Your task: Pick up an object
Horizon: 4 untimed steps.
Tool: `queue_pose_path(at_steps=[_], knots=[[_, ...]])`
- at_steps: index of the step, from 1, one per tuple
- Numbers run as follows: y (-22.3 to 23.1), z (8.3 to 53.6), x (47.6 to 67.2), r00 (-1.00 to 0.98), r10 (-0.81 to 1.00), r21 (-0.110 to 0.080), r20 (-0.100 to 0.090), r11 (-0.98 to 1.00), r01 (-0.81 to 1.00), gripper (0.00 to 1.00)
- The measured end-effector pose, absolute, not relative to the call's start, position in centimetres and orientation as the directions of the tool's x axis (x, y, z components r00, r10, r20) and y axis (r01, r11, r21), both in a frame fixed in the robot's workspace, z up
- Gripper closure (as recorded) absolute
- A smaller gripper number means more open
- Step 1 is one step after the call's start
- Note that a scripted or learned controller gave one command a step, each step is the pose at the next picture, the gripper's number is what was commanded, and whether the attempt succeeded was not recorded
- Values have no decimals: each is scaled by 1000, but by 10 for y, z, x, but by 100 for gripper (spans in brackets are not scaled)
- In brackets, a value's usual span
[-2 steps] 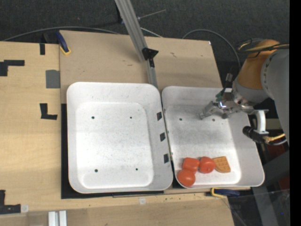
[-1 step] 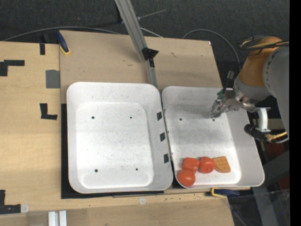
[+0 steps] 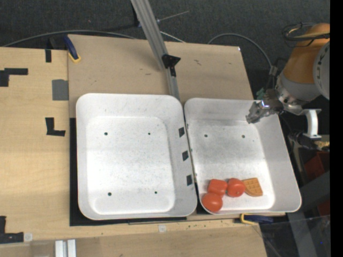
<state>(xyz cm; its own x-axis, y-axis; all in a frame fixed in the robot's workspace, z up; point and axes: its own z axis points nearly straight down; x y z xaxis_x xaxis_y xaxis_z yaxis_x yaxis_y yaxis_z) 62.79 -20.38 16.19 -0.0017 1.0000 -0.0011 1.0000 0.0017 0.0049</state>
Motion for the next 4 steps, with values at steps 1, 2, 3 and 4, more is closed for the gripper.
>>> queue_pose_path(at_steps=[1, 2, 3, 4], knots=[[-207, 221, 621, -1, 1000, 5, -2, 1, 1000, 100], [-207, 252, 622, -1, 1000, 3, -1, 1, 1000, 100], [-152, 250, 611, -6, 1000, -2, 2, 6, 1000, 100], [-97, 250, 602, -6, 1000, -2, 2, 6, 1000, 100]])
